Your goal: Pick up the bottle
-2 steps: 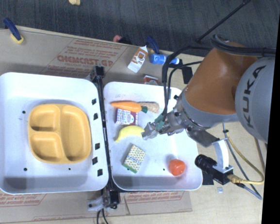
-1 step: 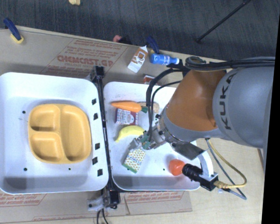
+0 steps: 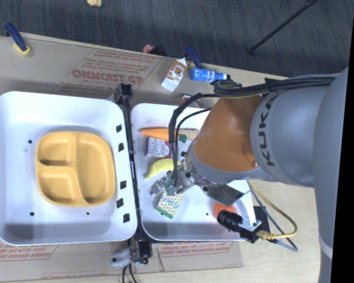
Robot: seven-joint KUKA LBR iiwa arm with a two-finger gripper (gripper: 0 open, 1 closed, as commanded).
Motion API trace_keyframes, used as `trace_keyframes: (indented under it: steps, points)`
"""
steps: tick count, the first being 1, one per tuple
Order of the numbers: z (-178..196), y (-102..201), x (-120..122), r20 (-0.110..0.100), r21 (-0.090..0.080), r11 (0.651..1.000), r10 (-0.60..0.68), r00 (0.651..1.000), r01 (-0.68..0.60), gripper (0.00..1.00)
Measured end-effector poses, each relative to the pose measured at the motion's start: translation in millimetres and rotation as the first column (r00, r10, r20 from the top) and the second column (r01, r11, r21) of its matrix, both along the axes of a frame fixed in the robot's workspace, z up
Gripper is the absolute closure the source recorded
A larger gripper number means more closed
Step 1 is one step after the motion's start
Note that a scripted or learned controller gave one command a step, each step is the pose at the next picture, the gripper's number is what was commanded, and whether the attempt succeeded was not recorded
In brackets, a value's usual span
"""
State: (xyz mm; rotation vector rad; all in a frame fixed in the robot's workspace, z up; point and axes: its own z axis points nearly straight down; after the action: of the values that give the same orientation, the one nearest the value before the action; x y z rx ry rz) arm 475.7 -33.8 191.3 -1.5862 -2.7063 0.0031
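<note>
The arm [image 3: 251, 138] covers most of the right bin [image 3: 139, 165]. Hand [image 3: 174, 182] near that bin's left wall; hand state cannot be determined.

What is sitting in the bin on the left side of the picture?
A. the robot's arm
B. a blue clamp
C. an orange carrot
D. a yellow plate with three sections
D: the yellow plate with its three sections lies in the left bin, while the arm and the small items are over the right bin.
</note>
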Motion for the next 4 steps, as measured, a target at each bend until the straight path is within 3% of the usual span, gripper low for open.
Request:
trace_keyframes:
  steps: [1, 2, 3, 4]
  points:
    - [100.3, -39.7, 1.0, 0.004, -0.001, 0.991, -0.132, 0.991, 0.132, 1.00]
    - [25.7, -34.2, -0.1, 0.000, 0.001, 0.975, 0.223, 0.975, -0.223, 1.00]
    - [-85.9, -68.5, 1.8, 0.006, 0.000, 0.992, -0.128, 0.992, 0.128, 1.00]
    - [50.8, -98.7, 1.3, 0.005, -0.002, 0.996, 0.091, 0.996, -0.091, 1.00]
